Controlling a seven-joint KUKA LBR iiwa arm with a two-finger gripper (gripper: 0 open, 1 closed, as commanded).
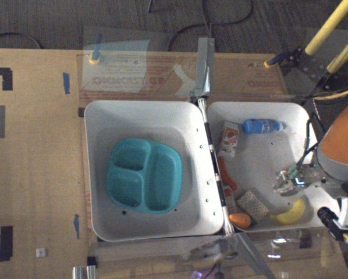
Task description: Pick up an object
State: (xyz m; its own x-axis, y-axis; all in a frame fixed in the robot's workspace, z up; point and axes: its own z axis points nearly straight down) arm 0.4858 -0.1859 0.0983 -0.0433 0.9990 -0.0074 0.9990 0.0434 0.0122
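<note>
Arm: the grey arm with its orange band (341,133) enters from the right edge of the frame, at mid height, and reaches over the right bin.
Gripper: the gripper (287,182) hangs over the lower right part of the right bin, just above the banana; its metal tip is small and blurred, and whether it is wide or narrow cannot be told. Nothing is seen held in it.
Right bin: the right bin (261,107) is a shallow white tray at the right of centre, and it holds all the loose objects.
Blue bottle: a blue bottle (260,126) lies on its side near the upper wall of the right bin.
Packet: a small red and white packet (228,141) lies near the bin's left wall, below and left of the bottle.
Red item: a long red item (225,176) lies along the left wall, below the packet.
Sponge: a speckled tan block like a sponge (253,204) lies in the lower part of the bin.
Orange object: a round orange object (240,220) sits in the lower left corner, just beside the sponge.
Banana: a yellow banana (290,213) lies in the lower right part of the bin, right of the sponge.
Left bin: the left bin (98,121) sits touching the right bin along the middle.
Teal plate: a teal plate (144,175) with three compartments lies flat in the centre of the left bin.
</note>
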